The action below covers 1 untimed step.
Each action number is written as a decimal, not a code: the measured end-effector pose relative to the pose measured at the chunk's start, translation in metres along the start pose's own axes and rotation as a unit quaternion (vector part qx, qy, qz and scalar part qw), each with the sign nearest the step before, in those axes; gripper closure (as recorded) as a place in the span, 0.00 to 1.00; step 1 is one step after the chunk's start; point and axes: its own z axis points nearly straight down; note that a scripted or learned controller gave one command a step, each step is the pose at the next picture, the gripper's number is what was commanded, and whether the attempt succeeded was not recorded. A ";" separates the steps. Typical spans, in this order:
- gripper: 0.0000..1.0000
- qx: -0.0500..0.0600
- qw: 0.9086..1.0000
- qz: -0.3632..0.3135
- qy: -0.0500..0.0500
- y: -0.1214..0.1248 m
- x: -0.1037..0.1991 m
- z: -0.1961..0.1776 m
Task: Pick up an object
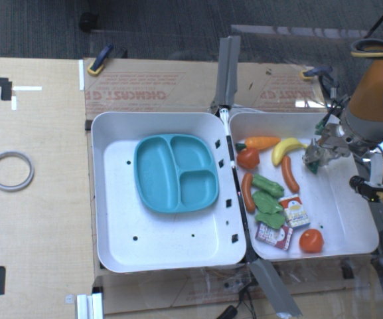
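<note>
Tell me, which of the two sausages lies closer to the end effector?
The right sausage, beside the banana and just left of the end effector. The other sausage lies against the bin's left wall.

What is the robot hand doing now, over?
Gripper low in the right bin, beside the banana. Nothing seen held. Sausage and carrot close by. Blue plate alone in left bin.

Bright, even light from above, with no harsh glare. Only soft, short shadows along the inner walls of the two shallow white plastic bins (105, 198). Mostly sharp focus; slightly soft and grainy near the grey gripper (316, 157). Dim at the dark carpeted floor (178, 12).
</note>
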 end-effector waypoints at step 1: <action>1.00 0.000 0.999 -0.038 0.000 -0.013 0.073 -0.104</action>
